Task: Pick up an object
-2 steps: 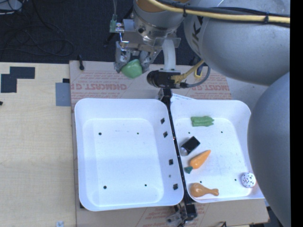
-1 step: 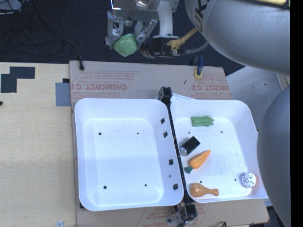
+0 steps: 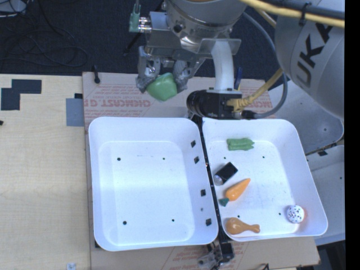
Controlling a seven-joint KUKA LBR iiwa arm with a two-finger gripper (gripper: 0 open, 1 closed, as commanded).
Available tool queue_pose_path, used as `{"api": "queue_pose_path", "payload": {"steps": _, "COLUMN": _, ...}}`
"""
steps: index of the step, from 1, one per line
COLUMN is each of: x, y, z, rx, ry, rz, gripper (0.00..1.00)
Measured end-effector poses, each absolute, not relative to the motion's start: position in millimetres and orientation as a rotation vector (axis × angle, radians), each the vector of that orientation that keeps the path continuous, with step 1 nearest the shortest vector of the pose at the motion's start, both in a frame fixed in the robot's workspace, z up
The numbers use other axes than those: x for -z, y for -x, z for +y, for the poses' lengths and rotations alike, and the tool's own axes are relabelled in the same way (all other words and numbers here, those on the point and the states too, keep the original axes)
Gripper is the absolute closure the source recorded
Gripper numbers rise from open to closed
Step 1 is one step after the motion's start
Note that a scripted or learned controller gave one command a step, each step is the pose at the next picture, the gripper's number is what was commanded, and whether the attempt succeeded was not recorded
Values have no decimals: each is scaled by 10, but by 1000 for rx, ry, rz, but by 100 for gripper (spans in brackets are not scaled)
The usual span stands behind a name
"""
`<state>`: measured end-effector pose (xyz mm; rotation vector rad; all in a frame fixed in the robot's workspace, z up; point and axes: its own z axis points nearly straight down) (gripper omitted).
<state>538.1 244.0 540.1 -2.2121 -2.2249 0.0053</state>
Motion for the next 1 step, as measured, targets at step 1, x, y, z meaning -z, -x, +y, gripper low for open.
{"api": "queue_pose_path", "payload": {"steps": 1, "x": -5368, "y": -5589, "z": 2440, "rx": -7, "ry": 2221, "rz": -2221, "gripper": 100}}
